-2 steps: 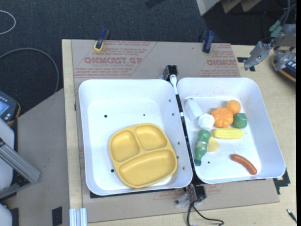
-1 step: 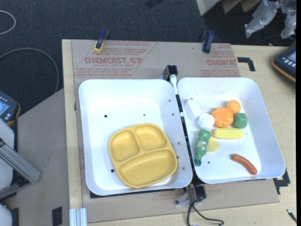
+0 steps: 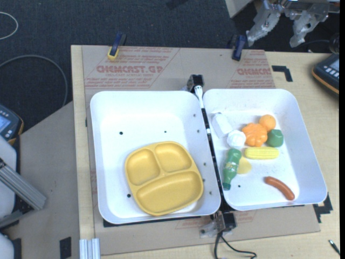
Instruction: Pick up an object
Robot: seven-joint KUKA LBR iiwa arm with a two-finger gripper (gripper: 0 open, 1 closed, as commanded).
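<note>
- Hanging at the upper right of the frame, above the bench's far edge and well apart from both bins, the gripper (image 3: 281,27) shows its two pale fingers (image 3: 261,28) spread apart with nothing between them.
- Two shallow white bins sit side by side on a brown board; the left bin (image 3: 108,144) takes the middle of the frame, the right bin (image 3: 307,144) the right part.
- Lying in the lower half of the left bin, a yellow divided tray (image 3: 163,178) has two small compartments toward the top and one large one toward the bottom.
- Clustered in the middle of the right bin are small toy foods.
- An orange pumpkin-like piece (image 3: 255,135) sits near the centre of that bin, with a smaller orange ball (image 3: 267,122) touching it at the upper right.
- A green piece (image 3: 275,138) lies just right of the pumpkin.
- A yellow corn cob (image 3: 261,154) lies flat just below the pumpkin.
- A white round piece (image 3: 235,139) sits just left of the pumpkin, and a white oblong piece (image 3: 221,124) lies above it, near the bin's left wall.
- A green bottle (image 3: 230,168) lies along the left wall, lower down, beside a pale yellow piece (image 3: 244,167).
- A red-orange sausage (image 3: 280,188) lies alone toward the lower right of the bin, apart from the cluster.
- A blue clamp (image 3: 239,46) and a yellow-tipped clamp (image 3: 115,47) grip the board's top edge.
</note>
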